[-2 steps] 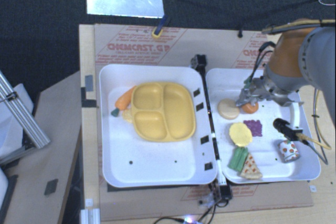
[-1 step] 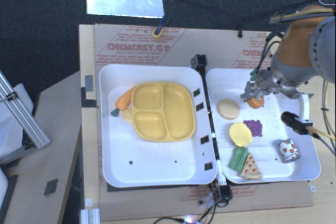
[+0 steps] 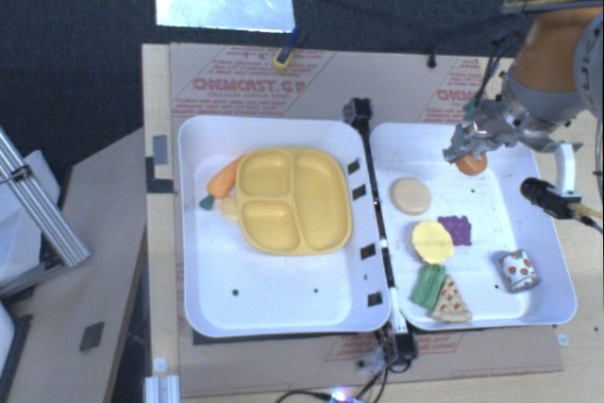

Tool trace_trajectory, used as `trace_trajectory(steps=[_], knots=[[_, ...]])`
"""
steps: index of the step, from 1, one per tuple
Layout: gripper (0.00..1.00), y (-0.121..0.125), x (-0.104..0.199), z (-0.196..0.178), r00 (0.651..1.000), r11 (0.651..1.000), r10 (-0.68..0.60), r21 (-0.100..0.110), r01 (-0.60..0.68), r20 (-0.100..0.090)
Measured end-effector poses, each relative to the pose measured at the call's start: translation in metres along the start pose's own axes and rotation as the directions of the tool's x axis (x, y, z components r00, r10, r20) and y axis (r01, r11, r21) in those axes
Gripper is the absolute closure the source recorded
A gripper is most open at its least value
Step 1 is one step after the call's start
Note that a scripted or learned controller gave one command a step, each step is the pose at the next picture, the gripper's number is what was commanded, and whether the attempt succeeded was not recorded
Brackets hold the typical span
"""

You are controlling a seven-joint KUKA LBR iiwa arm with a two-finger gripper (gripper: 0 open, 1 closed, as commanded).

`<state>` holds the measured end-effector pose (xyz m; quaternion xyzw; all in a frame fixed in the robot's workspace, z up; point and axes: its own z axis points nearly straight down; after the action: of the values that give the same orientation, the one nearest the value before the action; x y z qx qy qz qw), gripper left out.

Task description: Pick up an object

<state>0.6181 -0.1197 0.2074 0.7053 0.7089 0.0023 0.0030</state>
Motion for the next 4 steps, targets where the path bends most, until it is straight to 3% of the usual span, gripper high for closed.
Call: trace_trajectory(steps=[1, 2, 3, 4], knots=[[1.00, 0.001, 0.000, -0.018, 1.000, 1.000, 0.000, 0.004, 0.000, -0.001], [1.00, -0.044, 0.027, -0.028, 1.000, 1.000, -0.001, 0.007, 0.001, -0.002], [1.00, -0.077, 0.044, -0.015, 1.000, 1.000, 0.003, 0.010, -0.003, -0.002], [1.00, -0.076, 0.047, -0.023, 1.000, 1.000, 0.001, 0.005, -0.001, -0.002]])
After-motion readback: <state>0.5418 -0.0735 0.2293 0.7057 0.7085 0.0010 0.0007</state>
